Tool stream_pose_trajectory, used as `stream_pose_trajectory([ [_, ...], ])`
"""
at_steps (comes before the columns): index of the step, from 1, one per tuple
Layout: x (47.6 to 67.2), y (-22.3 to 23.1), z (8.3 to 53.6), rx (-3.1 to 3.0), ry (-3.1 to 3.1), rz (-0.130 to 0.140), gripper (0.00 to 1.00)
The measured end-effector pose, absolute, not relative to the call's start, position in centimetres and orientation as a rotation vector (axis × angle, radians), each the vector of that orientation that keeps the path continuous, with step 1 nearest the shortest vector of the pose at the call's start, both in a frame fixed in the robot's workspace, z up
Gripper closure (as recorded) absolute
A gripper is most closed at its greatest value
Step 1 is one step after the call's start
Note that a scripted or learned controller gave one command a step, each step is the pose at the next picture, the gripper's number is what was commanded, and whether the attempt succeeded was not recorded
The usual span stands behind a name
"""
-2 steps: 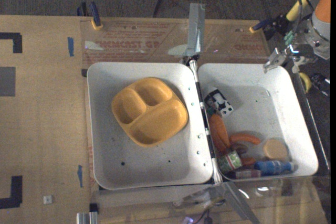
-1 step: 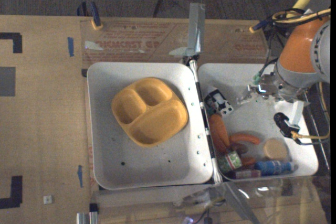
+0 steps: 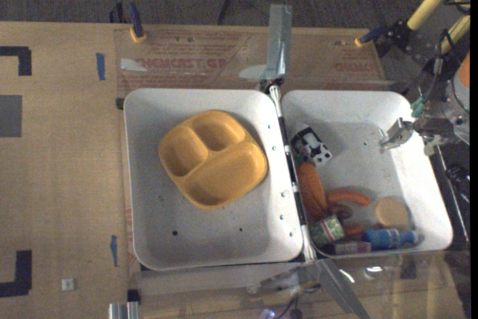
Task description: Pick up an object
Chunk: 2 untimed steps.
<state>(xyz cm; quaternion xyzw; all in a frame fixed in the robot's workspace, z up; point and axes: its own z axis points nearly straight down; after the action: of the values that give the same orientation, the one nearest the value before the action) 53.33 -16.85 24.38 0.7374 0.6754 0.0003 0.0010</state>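
We're looking down on two white bins. The left bin [image 3: 142, 183] carries a yellow divided plate [image 3: 213, 158], sitting a little toward the back. The right bin [image 3: 351, 108] has its clutter along the left wall and front edge: a small black-and-white toy [image 3: 312, 146], an orange hot dog bun [image 3: 311, 189], a sausage [image 3: 348, 198], a green can [image 3: 327, 228], a round tan biscuit [image 3: 392, 213] and a blue bottle [image 3: 388, 237] lying flat. The gripper [image 3: 396, 134] hovers over the right bin's right side, well apart from the objects; we cannot tell how its claw is set.
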Motion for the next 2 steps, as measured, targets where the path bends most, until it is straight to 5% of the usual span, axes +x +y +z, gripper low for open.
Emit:
stream_pose_trajectory([
  [1, 50.3, -14.7, 11.7, 2.21, 2.234, 0.0, 0.0],
  [2, 55.3, -15.4, 8.7, 2.252, 2.183, 0.006, 0.0],
])
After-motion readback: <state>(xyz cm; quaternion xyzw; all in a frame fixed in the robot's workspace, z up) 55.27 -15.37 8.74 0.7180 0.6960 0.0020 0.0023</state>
